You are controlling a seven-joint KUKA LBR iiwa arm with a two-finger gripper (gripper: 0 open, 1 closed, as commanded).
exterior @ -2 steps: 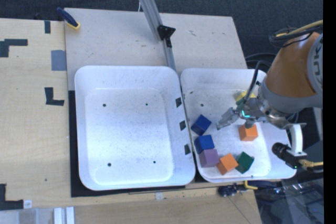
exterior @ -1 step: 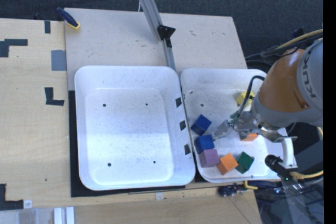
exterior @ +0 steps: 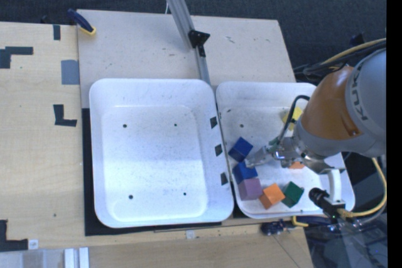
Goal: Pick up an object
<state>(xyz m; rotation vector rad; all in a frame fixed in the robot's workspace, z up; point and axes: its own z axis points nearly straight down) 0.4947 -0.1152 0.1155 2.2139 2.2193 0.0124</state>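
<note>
Camera view showed the gripper (exterior: 274, 152) low in the right bin (exterior: 251, 97), whether its fingers were open or closed being impossible to tell, with the nearest blue cube (exterior: 240, 149) lying just to their left, toward the left bin (exterior: 151, 88).

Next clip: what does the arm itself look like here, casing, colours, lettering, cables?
The arm has a rounded grey casing with a broad orange band above the wrist and part of dark lettering on the grey shell. A thin dark cable loops beside the orange section down toward the gripper, a small metallic grey assembly over the right bin.
</note>
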